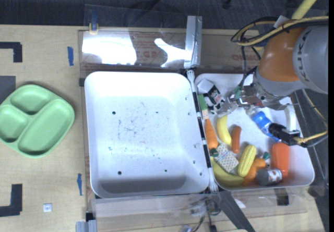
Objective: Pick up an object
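Arm (292, 59) reaches in from the right, gripper (233, 101) low over the far part of the right bin (305, 176). Can't tell the claw state from this angle; nothing visibly held. Objects sit in the right bin: banana (223, 131), carrot (211, 134), corn cob (247, 159), blue bottle (262, 122), orange cylinder (281, 157). Left bin (104, 90) alongside. Green divided plate (34, 120) on the bench, far left.

Grey arm (313, 64) w/ orange band.
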`<state>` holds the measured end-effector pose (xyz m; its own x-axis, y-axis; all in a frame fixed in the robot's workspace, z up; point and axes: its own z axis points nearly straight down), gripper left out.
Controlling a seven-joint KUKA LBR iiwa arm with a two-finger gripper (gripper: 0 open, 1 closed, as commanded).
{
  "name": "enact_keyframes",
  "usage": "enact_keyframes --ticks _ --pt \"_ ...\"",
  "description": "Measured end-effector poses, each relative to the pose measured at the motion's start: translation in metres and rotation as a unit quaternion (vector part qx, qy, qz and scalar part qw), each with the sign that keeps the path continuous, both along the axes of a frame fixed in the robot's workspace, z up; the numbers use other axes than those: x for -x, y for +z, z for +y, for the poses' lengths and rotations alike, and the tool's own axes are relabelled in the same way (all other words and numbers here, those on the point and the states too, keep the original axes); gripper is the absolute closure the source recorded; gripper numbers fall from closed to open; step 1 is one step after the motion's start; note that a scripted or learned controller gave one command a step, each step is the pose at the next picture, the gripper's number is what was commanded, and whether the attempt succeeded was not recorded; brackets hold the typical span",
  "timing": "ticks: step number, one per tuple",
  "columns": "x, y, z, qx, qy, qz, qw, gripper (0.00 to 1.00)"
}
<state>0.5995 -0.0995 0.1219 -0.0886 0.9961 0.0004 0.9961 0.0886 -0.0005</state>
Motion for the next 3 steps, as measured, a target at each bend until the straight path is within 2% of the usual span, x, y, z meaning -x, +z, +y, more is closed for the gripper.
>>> enact_keyframes --ticks 1,2,3 --pt "-0.043 -0.013 -0.018 -0.0073 0.085 0.025 0.9960 0.00" --pt "-0.052 0.028 -0.001 0.0005 0.043 -0.002 0.9991 0.00" --pt "-0.024 -0.007 -0.009 0.0037 0.090 -0.015 0.9958 0.00"
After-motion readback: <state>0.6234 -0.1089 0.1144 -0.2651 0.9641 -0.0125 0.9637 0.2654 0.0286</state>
